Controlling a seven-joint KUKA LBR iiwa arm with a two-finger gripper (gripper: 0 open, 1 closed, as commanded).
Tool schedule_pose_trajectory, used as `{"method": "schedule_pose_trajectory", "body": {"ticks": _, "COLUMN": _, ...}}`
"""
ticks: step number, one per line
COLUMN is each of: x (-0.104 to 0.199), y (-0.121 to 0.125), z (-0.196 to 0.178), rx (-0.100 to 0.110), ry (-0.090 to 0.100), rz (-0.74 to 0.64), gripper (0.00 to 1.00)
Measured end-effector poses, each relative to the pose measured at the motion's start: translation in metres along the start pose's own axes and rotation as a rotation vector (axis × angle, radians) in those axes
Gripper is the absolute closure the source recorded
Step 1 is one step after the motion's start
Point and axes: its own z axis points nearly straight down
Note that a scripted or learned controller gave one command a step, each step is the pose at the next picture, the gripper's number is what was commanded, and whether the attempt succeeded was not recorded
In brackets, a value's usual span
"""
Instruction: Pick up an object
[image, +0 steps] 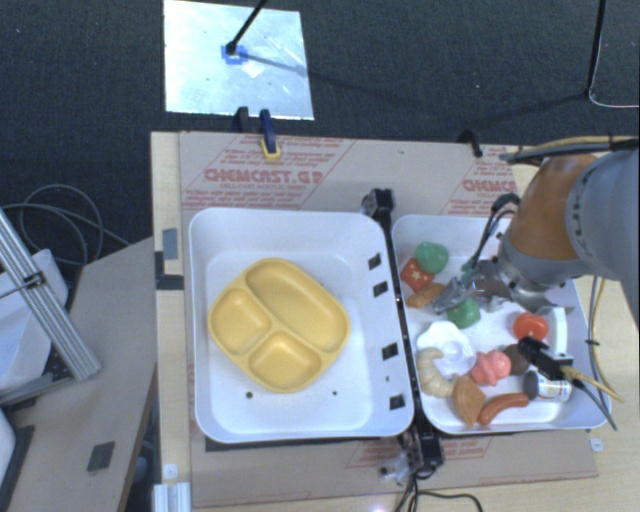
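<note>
Your nearest target, the green toy (463, 313), sits just below the hand (455, 295) in the right bin (570, 418). You cannot tell how the hand is set. Left of the hand, the left bin (225, 415) holds a yellow divided plate (278, 323).

Dark carpet floor (90, 90) all around the bench (330, 165), which has a pale wood-tone top covered with brown printed protective paper. Behind the bench, on the carpet, lies a shiny metal sheet (238, 58) with a black cable (250, 20) ending on it. Left of the bench: coiled grey cables (60, 215) on the carpet, a beige side table (95, 400), and an aluminium extrusion (40, 300) lying across it. Lighting is even, with glare on the metal sheet.
</note>
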Motion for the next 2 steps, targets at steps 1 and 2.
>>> {"method": "schedule_pose_trajectory", "body": {"ticks": 1, "x": -0.001, "y": 0.002, "z": -0.015, "rx": -0.006, "ry": -0.001, "rz": 0.001, "gripper": 1.0}}
{"method": "schedule_pose_trajectory", "body": {"ticks": 2, "x": 0.099, "y": 0.032, "z": -0.111, "rx": -0.014, "ry": 0.004, "rz": -0.013, "gripper": 1.0}}
